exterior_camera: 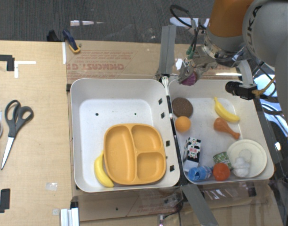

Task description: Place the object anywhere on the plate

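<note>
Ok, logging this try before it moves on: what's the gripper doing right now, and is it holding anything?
Gripper: shut on a small purple object, above the far edge of the right bin.

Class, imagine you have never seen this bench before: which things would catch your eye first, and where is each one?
First the orange plate, with three compartments, in the left bin, a banana tucked against its left edge. Next the right bin, crowded with toy food: another banana, an orange, a white bowl. Above its far edge the gripper carries something purple.
</note>
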{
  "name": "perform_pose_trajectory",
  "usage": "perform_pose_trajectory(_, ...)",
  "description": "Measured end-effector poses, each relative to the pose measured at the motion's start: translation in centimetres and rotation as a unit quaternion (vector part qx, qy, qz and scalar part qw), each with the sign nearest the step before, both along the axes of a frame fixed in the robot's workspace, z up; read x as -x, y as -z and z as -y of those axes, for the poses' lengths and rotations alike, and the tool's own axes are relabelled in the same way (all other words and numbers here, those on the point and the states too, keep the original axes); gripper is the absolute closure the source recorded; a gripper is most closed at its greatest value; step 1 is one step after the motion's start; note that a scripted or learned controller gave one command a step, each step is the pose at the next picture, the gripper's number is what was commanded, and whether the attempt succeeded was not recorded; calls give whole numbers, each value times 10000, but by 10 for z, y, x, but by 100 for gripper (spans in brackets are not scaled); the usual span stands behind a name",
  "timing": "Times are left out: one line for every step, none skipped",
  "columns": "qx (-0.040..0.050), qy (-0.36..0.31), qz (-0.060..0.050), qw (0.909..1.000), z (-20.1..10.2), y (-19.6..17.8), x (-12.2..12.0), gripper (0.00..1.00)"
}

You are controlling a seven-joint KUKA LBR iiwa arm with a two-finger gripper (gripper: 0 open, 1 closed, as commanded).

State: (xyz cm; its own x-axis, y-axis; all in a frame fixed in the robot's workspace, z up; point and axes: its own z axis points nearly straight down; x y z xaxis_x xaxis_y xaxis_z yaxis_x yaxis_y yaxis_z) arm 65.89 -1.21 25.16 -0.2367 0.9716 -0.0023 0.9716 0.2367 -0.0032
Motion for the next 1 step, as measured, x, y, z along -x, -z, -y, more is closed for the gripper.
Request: perform_pose_trajectory(-9,-908,5,9959,-64,60,0,100)
